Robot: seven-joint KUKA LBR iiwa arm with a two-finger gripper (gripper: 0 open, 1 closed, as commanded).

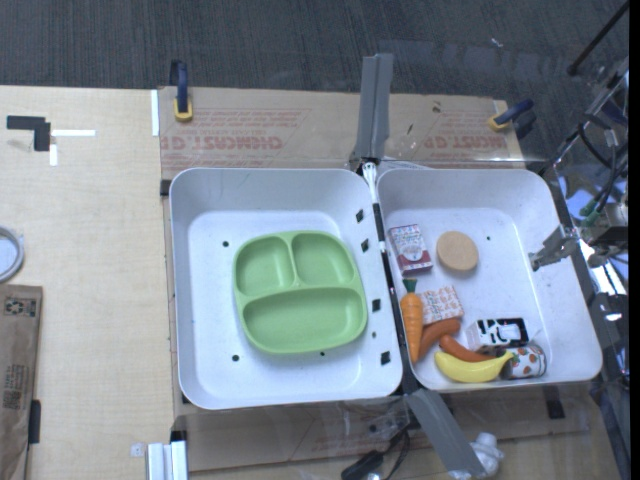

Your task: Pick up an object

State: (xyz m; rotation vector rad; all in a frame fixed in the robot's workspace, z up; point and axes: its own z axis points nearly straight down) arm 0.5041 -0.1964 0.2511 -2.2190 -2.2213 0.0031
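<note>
Task judged not yet begun: nothing lifted. Candidate objects lie in right bin (560,268): banana (470,368), carrot (411,323), round cookie (458,252), small carton (409,248). Green divided plate (298,291) rests in left bin (200,268). End effector state cannot be told.

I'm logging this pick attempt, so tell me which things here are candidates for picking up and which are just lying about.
Pick candidates, all in the right bin:
- banana
- carrot
- tan round disc
- small red and white carton

Lying about:
- green divided plate, in the left bin
- tape roll on the bench
- clamps at the back edge
</note>
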